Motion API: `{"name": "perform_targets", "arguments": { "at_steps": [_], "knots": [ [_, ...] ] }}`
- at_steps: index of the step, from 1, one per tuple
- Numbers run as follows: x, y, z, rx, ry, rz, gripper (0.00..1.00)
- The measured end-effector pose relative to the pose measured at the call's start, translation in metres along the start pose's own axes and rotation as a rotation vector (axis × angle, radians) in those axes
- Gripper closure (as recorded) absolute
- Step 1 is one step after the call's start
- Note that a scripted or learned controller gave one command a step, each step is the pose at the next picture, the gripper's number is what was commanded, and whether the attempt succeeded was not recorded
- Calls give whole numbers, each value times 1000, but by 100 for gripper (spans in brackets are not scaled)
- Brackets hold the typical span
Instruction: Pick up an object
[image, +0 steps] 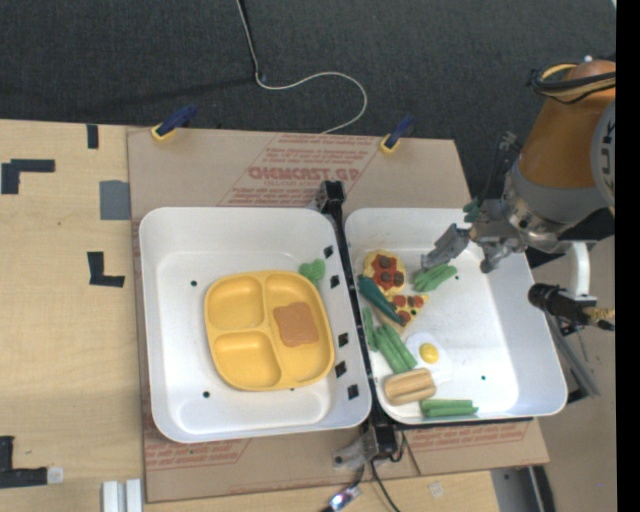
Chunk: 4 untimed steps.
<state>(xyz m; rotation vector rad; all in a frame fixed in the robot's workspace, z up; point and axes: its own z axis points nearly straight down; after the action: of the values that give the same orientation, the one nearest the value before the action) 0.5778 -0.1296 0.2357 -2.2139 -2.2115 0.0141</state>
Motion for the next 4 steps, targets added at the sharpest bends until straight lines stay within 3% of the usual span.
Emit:
{"name": "perform_targets", "arguments": {
  "at_steps": [1,3,4],
  "knots": [
    [0,2,-8,-13,-2,-3,0],
    [-5,0,103,-9,-2,-2,0],
    [-5,1,151,-16,-3,-1,0]
  ]
}}
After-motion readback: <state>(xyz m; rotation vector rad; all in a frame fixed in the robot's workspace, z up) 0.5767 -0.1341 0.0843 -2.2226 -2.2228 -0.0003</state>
